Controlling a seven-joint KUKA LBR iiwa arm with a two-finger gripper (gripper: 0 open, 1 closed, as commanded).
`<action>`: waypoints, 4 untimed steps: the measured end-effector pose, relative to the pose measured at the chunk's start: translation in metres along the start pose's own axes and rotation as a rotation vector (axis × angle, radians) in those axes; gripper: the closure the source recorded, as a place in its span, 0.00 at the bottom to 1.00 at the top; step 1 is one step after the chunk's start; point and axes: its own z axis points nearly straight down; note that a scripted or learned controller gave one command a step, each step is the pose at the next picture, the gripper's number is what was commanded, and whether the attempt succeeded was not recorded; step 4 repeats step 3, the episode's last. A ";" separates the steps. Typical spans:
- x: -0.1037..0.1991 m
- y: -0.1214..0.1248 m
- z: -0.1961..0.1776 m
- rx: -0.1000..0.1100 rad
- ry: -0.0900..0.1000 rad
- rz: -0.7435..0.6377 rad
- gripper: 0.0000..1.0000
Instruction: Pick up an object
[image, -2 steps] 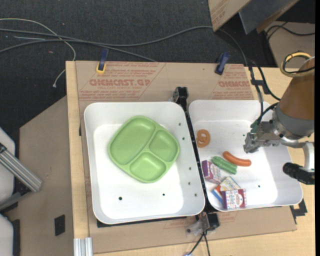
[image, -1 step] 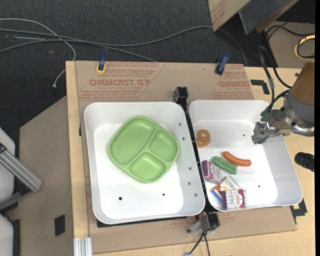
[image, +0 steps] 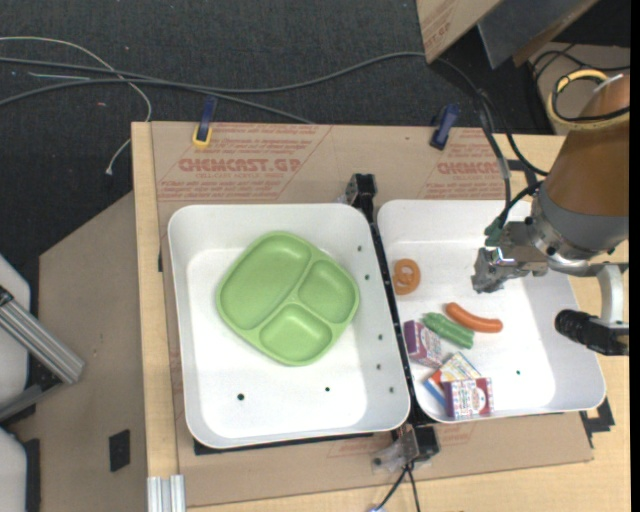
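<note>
Hovering in the right-hand shallow white bin (image: 560, 395), the tool (image: 487, 272), grip state indiscernible, risks nudging the slim orange plastic sausage (image: 473, 318) against the neighbouring green pod (image: 447, 330).

A cardboard-covered bench (image: 150, 300) carries two white bins, left bin (image: 190, 330) touching right bin (image: 560, 385).

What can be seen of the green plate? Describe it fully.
The green plate is a light green, matte, plastic-looking divided dish with rounded corners and three compartments: one large, two smaller. It lies flat and face up, turned at an angle, near the middle of the left bin. Its compartments hold nothing. It rests on the bin floor, apart from the walls. The gripper is over the other bin.
</note>
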 end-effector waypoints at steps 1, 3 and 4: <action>0.057 -0.013 -0.005 0.002 0.001 -0.001 1.00; 0.158 -0.030 0.015 0.005 0.000 0.000 1.00; 0.158 -0.030 0.015 0.005 0.000 0.000 1.00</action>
